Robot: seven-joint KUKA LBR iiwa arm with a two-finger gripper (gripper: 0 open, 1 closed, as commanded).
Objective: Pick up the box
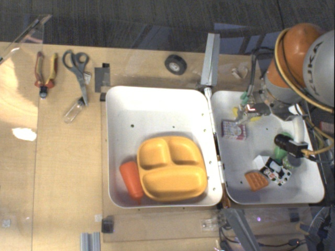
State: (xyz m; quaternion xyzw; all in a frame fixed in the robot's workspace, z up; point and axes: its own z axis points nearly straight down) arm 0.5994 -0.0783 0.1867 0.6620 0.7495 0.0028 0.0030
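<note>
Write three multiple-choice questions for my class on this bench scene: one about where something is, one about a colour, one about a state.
1. Where does the yellow tray lie?
A. in the left bin
B. in the right bin
C. on the bare bench

2. What colour are the handles of the pliers?
A. blue
B. red
C. green

3. How does the yellow tray sit?
A. on its edge
B. flat on the bin floor
C. leaning on the scissors

Key:
1 A: the yellow tray sits inside the left bin.
2 B: the pliers on the bench show red handles.
3 B: its compartments face up, next to the orange piece.
</note>
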